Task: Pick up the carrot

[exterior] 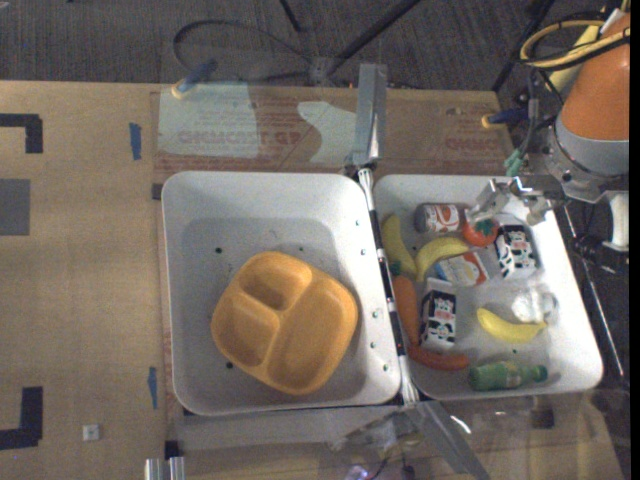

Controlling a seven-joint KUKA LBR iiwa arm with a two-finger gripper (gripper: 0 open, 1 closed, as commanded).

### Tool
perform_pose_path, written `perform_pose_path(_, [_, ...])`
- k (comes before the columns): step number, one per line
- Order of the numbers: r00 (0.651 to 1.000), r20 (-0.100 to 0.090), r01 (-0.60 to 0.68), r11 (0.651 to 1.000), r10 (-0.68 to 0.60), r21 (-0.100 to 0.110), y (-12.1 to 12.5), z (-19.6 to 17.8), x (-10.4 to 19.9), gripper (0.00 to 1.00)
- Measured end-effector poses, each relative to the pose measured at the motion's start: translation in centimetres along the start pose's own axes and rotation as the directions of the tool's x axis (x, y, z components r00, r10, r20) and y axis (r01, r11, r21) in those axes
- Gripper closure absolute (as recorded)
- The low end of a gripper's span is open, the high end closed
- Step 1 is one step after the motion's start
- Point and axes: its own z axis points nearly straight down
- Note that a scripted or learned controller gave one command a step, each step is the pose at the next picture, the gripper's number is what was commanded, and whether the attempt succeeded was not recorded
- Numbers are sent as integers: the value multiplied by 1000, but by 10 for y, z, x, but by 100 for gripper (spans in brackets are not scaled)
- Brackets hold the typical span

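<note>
Can't tell how the fingers are set, they're just a blurry bit of metal on the grey-and-orange arm's gripper [503, 196], which hangs over the far right part of the right-hand shallow white bin [575, 363], and nothing looks caught in it as far as I can see. Taking that bin as the reference: the long orange toy carrot [405, 308] lies along its left wall, about halfway down, pretty much touching the wall, so well apart from the gripper. Just right of the carrot is a small black-and-white milk carton [439, 318], a yellow plastic banana [397, 245] sits just beyond its far end, and a reddish sausage-shaped toy [437, 359] lies at its near end. My guess is the carrot is light hollow plastic, stiff, smooth and a bit slippery, not fragile. I'd grab it across the thick middle, closing across its width, but the wall and carton leave little room, so it could easily roll or squirt out.
</note>
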Motion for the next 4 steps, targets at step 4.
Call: perform_pose_path(4, [1000, 2, 9, 1000, -9, -5, 54, 33, 136, 0])
